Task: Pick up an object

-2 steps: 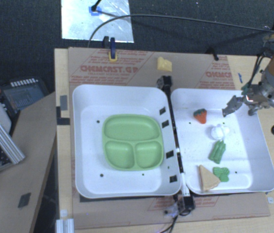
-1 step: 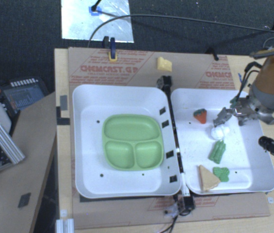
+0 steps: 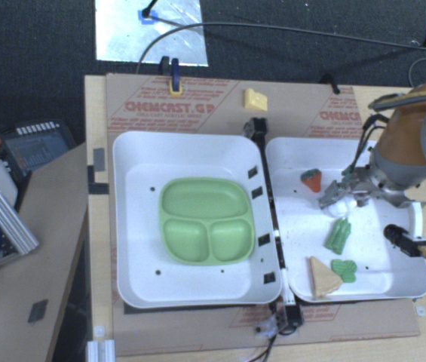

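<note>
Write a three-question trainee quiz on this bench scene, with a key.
1. True or false: the green divided tray lies in the left bin.
2. Which item lies nearest the right bin's front rim? A) orange strawberry-like toy B) tan wedge C) green block
3. Fill in: the yellow piece lies on the ____ behind the bins.

Key: 1 true; 2 B; 3 cardboard. The hand hovers over the right bin beside a small white item.
</note>
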{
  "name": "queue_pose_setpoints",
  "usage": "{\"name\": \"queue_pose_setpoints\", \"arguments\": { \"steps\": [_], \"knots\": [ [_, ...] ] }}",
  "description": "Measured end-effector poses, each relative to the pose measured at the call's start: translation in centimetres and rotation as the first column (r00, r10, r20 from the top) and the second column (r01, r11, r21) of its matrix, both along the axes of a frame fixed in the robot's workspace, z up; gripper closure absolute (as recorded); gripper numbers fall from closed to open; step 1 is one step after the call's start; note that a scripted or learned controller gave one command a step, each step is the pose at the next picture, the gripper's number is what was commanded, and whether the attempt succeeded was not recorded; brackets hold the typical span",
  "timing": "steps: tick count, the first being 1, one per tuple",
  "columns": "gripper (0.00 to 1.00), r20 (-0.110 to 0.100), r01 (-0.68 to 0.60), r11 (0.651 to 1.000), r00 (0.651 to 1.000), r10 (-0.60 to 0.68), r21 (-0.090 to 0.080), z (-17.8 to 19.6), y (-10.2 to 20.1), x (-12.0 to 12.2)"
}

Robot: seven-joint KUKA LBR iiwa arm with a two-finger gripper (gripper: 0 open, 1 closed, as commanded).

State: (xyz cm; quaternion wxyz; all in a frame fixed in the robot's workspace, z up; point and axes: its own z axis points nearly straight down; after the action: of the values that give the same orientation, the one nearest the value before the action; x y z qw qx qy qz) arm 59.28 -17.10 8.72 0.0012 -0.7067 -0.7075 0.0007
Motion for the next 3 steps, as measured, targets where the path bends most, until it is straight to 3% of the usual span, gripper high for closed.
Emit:
{"name": "queue_pose_setpoints", "arguments": {
  "steps": [1,3],
  "knots": [
    [1.0,0.007,0.0,1.0,1.0,0.0,-0.002,1.4,-0.1,0.2],
    [1.0,0.009,-0.002,1.0,1.0,0.002,-0.003,10.4,-0.5,0.5]
  ]
}}
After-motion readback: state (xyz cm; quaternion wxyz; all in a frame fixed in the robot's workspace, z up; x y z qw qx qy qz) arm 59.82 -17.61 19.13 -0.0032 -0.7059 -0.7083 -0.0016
